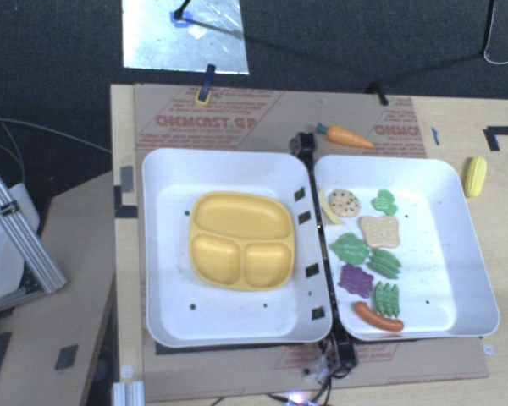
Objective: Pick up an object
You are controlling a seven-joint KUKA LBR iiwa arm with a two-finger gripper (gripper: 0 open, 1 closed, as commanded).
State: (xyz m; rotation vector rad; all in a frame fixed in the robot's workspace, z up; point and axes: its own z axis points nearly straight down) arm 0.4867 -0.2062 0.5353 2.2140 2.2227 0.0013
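Note:
The right white bin (457,252) holds several toy foods: a chocolate-chip cookie (344,202), a slice of bread (380,232), a small green broccoli piece (384,200), a green leafy piece (350,248), a green pepper-like piece (385,263), a purple piece (356,280), green pea pods (386,297) and a hot dog sausage (378,317). They lie close together in the bin's left half. A pale yellow strip (325,207) lies against the bin's left wall.
The left white bin (165,227) holds a yellow three-compartment plate (241,240). A toy carrot (345,136) lies on the cardboard behind the bins. A yellow corn cob (475,176) lies past the right bin's far right corner. A metal frame (17,235) stands at left.

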